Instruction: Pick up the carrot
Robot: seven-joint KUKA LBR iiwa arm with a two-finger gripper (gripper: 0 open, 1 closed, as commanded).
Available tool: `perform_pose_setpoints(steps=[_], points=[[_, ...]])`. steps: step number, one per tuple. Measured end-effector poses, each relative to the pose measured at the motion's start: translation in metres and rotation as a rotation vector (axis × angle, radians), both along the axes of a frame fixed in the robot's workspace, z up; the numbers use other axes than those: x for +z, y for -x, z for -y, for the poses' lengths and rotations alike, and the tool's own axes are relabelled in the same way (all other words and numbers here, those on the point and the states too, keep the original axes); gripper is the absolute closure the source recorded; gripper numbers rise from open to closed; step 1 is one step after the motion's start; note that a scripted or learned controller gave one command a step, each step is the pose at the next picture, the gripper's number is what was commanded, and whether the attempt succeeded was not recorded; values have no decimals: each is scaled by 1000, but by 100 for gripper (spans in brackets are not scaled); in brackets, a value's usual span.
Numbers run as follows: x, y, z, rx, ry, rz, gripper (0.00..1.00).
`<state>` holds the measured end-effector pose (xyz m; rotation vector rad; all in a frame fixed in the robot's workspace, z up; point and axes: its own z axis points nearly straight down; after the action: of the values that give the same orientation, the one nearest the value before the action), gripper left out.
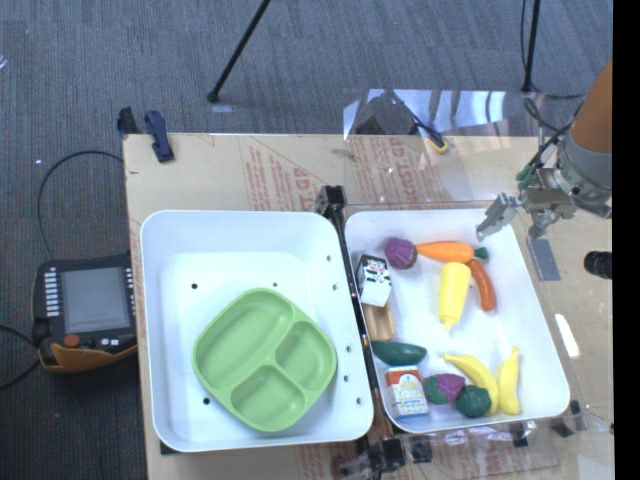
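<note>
The carrot (447,252) is orange with a green tip and lies on its side near the far edge of the right bin (548,338). A purple vegetable (401,253) sits just to its left. My gripper (511,228) hangs over the bin's far right corner, to the right of the carrot and a little beyond it. Its fingers are spread open with nothing between them, and the left fingertip (485,232) stands close to the carrot's green end without touching it.
The right bin also holds a yellow bottle (453,293), a red-orange sausage (483,286), a white carton (374,280), bananas (478,374), a can (406,391) and other toy food. A green divided plate (265,359) lies in the left bin (160,268).
</note>
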<state>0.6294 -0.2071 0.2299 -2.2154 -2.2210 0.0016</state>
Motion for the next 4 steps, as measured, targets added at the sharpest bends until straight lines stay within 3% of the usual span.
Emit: perform_pose_setpoints(steps=[1, 2, 3, 4], points=[[-143, -15, -48, -239, 0, -2, 0], [-133, -15, -49, -234, 1, -6, 100], [-134, -15, -49, -233, 1, -7, 0], [-135, -20, -17, -512, -22, -5, 0]])
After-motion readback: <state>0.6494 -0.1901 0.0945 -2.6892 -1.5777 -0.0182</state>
